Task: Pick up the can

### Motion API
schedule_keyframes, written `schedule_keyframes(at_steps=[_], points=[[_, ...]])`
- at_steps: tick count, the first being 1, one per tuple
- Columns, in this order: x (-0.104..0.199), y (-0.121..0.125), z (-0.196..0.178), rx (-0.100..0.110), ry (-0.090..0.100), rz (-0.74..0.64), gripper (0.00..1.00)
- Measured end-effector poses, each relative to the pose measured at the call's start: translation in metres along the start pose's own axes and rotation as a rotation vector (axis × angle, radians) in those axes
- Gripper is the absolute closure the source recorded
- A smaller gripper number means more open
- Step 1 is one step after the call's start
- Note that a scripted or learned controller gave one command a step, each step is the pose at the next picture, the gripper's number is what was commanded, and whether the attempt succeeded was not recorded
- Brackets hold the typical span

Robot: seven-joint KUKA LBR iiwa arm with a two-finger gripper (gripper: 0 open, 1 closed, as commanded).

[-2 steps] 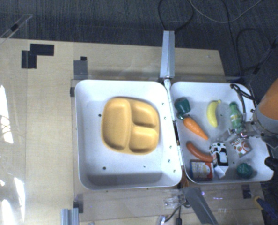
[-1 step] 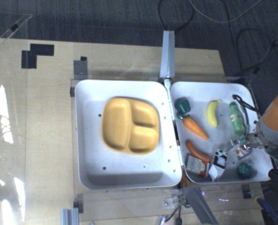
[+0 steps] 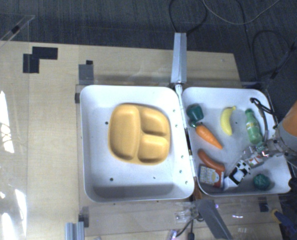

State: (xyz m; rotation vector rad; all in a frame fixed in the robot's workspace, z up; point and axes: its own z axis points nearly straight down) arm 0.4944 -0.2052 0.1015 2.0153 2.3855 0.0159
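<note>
can (image 3: 210, 176) in right bin (image 3: 237, 98) by sausage (image 3: 211, 160), yellow tray (image 3: 138, 133) in left bin (image 3: 94, 149), end effector (image 3: 257, 153) grip unclear

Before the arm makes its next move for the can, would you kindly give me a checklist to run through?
1. The can is located, in the view's lower left corner of the right bin: ok.
2. The end effector is over the can: not ok; it is toward the bin's right side, apart from it.
3. Room around the can: not ok; the sausage lies close above it and the bin wall hems it.
4. Whether the can stands or lies: cannot tell.
5. The carrot and banana are away from the can: ok.
</note>
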Motion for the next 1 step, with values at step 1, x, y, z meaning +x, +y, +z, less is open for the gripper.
schedule_keyframes(at_steps=[1], points=[[0.0421, 0.0196, -0.1330, 0.015, 0.002, 0.348, 1.00]])
